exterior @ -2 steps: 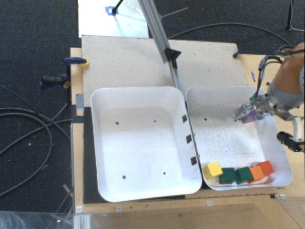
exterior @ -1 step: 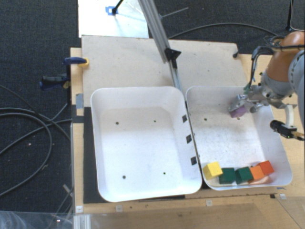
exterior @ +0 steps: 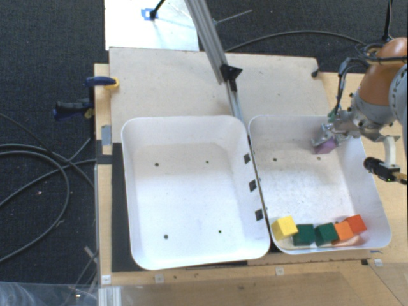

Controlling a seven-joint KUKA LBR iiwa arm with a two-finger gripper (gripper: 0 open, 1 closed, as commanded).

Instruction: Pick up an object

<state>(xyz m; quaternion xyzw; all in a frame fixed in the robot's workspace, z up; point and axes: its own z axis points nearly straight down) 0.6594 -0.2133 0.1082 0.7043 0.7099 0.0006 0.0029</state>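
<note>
Two shallow white bins side by side on the bench: left bin [exterior: 137, 171], right bin [exterior: 373, 199]. In the right bin, near its far right corner, a small purple block [exterior: 326, 146], directly under the gripper [exterior: 333, 132] and touching or nearly touching its tip. Grey arm [exterior: 382, 81] reaching in from the right, orange band above the wrist. Cannot tell how far the pincer is parted, nor whether the purple block sits between its tips; too small and partly hidden. Along the near edge of the right bin, a row of blocks lying close together: yellow block [exterior: 284, 226] toward the near left corner, then two dark green blocks [exterior: 305, 234] [exterior: 326, 233], an orange block [exterior: 345, 231], and a red-orange block [exterior: 356, 223] toward the near right corner. Well apart from the purple block, across the bin floor.
</note>
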